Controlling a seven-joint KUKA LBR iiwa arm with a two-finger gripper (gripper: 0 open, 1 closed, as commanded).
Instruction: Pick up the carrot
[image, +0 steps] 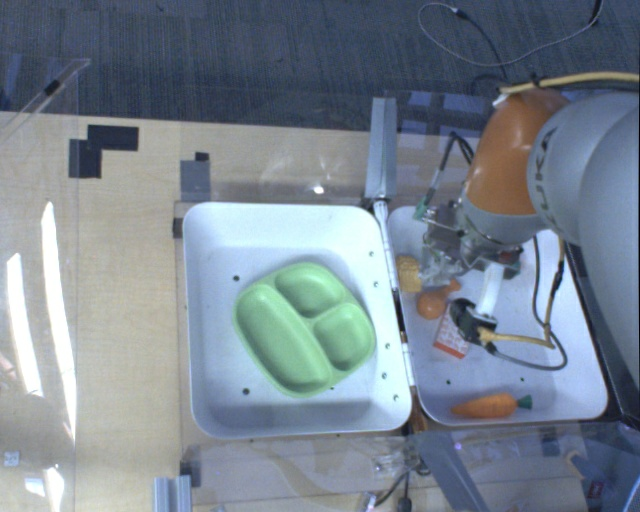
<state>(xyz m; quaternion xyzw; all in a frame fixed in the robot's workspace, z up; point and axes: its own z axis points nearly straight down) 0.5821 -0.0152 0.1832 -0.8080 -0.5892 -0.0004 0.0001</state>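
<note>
Orange carrot (487, 405) — lying flat, right bin

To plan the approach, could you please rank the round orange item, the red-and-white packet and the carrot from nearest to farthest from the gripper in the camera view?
From the gripper, all in the right bin:
1. Round orange item, just beside it, near the left wall.
2. Red-and-white packet, mid-bin, toward the front.
3. Carrot, along the front wall.

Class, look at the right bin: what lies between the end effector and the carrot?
In the camera view, a small orange ball and a red-and-white packet lie between the end effector and the carrot; the last stretch is bare.
</note>
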